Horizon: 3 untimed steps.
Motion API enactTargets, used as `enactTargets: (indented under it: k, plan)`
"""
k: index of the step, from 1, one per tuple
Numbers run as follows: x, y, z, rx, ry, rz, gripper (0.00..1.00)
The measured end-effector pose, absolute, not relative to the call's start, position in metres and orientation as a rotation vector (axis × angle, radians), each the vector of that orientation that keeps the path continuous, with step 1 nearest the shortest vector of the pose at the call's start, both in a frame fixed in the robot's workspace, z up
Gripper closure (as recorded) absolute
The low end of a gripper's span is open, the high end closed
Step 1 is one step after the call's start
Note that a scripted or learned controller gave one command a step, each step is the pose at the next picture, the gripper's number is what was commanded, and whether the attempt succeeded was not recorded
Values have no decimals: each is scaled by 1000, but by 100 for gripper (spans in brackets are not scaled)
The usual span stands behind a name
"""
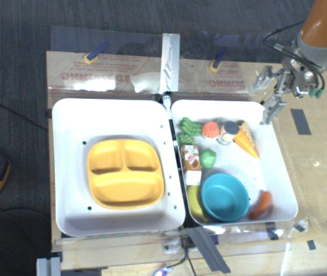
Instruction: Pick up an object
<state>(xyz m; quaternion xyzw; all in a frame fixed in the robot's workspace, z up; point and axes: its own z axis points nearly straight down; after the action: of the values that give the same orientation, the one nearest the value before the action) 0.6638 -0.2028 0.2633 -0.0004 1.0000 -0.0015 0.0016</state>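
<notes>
Grey jaws hang above the far right corner of the right bin; whether open or shut, I cannot tell. Toys crowd this bin: a teal bowl near, an orange cone far.

Looks like a robotics lab: taped-up bench w/ two white bins, loose cables, grey carpet left of gripper.

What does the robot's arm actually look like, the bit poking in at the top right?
The arm has a rounded orange band, grey beneath. Below it sits a cluttered metal wrist with black cables looping off leftward and a small green fitting. The gripper is pale silvery metal, ending in thin fingers.
</notes>
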Motion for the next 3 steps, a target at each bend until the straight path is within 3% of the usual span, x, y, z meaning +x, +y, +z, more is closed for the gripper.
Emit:
enactTargets:
  k: [1, 2, 3]
  plan:
    - [666, -223, 95, 52, 3140, -5, 0]
    - [662, -189, 89, 57, 3134, -7, 0]
    - [602, -212, 90, 205, 3124, -4, 0]
